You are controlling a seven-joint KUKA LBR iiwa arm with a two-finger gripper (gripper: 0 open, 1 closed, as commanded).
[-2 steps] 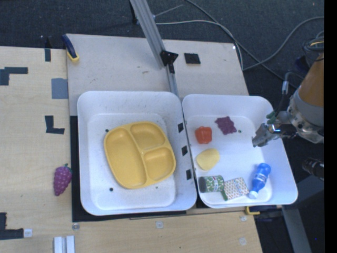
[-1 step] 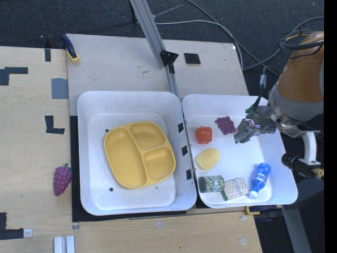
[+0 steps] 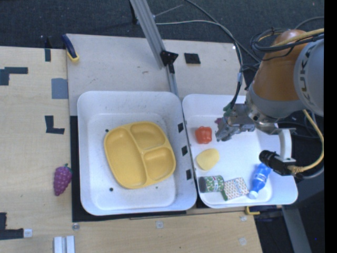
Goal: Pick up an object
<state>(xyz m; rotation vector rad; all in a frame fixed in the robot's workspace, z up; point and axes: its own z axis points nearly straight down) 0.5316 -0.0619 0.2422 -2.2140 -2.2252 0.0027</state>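
Observation:
My gripper (image 3: 222, 132) hangs over the right bin (image 3: 237, 105), just right of a small red object (image 3: 204, 135) and above a yellow lemon-like object (image 3: 207, 159). Along the bin's front lie a green can (image 3: 212, 184), a patterned packet (image 3: 235, 188) and a blue bottle (image 3: 258, 179). The view shows nothing held between the fingers.
The left bin (image 3: 89, 141) holds a yellow divided plate (image 3: 139, 154). A purple grape bunch (image 3: 61, 179) lies on the bench left of the bins. A metal pole (image 3: 152, 30) slants up behind the bins. Cables run at the arm's right.

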